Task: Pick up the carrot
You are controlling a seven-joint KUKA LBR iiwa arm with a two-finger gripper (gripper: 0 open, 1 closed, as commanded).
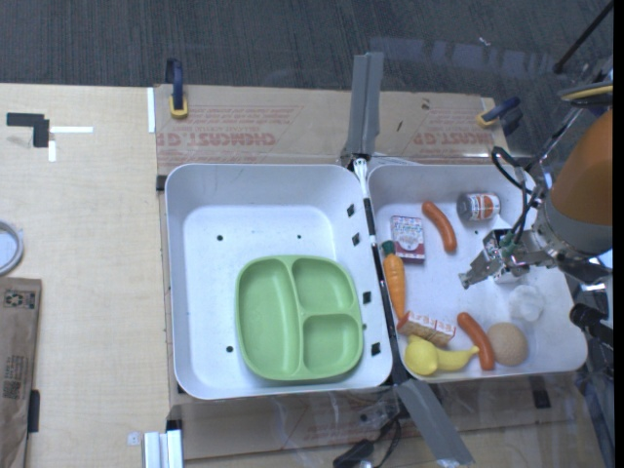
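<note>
The carrot (394, 283), orange with a green top, lies along the left wall of the right bin (556, 359), pointing toward the front. My gripper (485, 266) hangs over the middle right of that bin, well to the right of the carrot and apart from it. Nothing shows between its fingers.
The right bin also holds a red sausage (440, 226), a small can (479, 206), a red-and-white box (408, 239), a second sausage (476, 338), a yellow pear-like toy (434, 358), a snack bar (430, 327), and a tan ball (507, 344). A green divided plate (298, 317) sits in the left bin (195, 261).
</note>
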